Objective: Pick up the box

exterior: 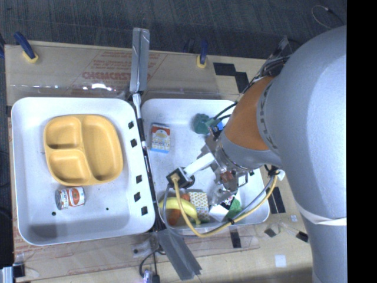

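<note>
Two shallow white bins sit side by side on a brown, cardboard-like bench (76, 63) with faint red print, and both have smooth, matte plastic walls with rounded corners. The left bin (88, 223) holds a yellow divided plate (82, 147), a rounded rectangle with three moulded compartments and a dull sheen. Just near of it a small can (70, 197) lies on its side, its metal end facing left and its label red and white. The box (159, 138) lies flat in the far-left part of the right bin (177, 114), close beside the bin's left wall. It is a small flat rectangle with a printed face in red-orange and white, and nothing touches it. A teal lump (202, 122), rounded and soft-edged, sits to its right near the far wall. The grey arm (306, 117) — broad, smooth and cylindrical, with its orange band (247, 119) — covers the right side of this bin. The gripper (227, 187) hangs low over the near-right part, well apart from the box (whether it is spread or pressed together cannot be told from this angle). Along the near wall is a crowded heap: a yellow curved piece (179, 206), a red-orange round piece (174, 216) under it, a pale checkered block (199, 201) — its surface is finely gridded — and a green scrap (234, 205) just near of the gripper.
</note>
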Controlling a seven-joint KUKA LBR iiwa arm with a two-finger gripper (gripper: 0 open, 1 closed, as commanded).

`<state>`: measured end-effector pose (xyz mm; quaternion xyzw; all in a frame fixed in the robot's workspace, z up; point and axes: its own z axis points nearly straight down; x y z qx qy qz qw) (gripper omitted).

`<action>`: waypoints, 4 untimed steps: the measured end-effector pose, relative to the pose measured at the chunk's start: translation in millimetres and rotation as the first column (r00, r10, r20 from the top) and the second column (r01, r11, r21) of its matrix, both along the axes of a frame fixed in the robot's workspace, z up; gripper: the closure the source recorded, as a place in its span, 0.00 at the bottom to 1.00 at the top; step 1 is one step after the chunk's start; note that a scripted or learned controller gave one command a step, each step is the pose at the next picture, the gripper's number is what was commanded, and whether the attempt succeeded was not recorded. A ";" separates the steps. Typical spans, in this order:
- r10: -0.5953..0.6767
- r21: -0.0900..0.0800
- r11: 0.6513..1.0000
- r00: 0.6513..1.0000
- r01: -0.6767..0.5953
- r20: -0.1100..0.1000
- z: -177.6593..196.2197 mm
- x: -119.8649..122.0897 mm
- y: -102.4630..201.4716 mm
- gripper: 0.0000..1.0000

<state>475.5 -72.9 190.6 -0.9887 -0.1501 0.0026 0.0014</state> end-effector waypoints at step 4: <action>-0.093 0.002 0.996 0.996 0.093 -0.002 -99.9 142.0 -19.8 0.00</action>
